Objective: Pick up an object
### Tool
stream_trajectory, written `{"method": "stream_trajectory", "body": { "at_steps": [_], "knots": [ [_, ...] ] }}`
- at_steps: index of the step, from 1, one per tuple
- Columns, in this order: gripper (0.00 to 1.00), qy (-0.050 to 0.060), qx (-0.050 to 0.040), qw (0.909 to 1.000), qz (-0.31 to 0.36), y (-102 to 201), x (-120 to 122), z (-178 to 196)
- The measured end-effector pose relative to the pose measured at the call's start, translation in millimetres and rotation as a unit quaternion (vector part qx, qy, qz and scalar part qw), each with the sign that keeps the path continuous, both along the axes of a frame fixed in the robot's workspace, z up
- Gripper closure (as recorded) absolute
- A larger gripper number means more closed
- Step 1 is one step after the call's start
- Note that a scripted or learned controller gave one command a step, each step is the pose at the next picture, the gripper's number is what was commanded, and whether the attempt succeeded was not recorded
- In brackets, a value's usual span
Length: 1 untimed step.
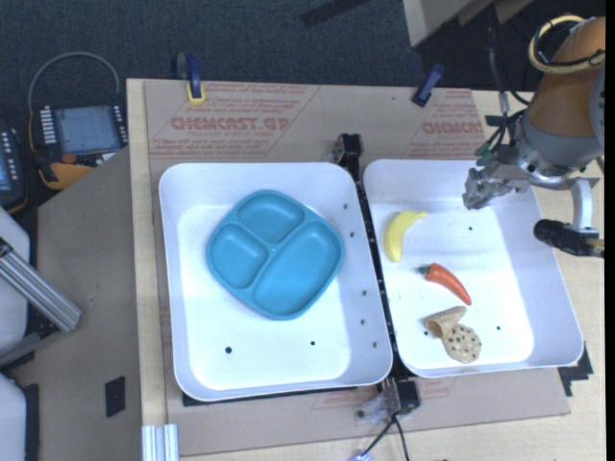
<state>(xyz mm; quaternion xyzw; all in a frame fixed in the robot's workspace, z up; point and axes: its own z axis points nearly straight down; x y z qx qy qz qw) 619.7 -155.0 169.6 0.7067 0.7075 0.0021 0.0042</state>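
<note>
The gripper (478, 192) hangs over the right bin's (548, 349) far side, jaws apparently empty, their gap unclear, the banana (402, 230) lying just left and nearer.

Glossy plastic blue plate (276, 254)

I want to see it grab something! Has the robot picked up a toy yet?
Not yet. The gripper hangs over the far part of the right bin with nothing seen in it. The toy banana, toy chili pepper and cookie all lie on the bin floor. The blue divided plate sits in the left bin. Reaching down, grabbing and lifting are left.
</note>
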Motion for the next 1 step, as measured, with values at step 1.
{"method": "stream_trajectory", "body": {
  "at_steps": [1],
  "knots": [
    [1.00, 0.000, 0.0001, 1.0000, 0.000, -0.3, 1.6, 54.3]
  ]
}}
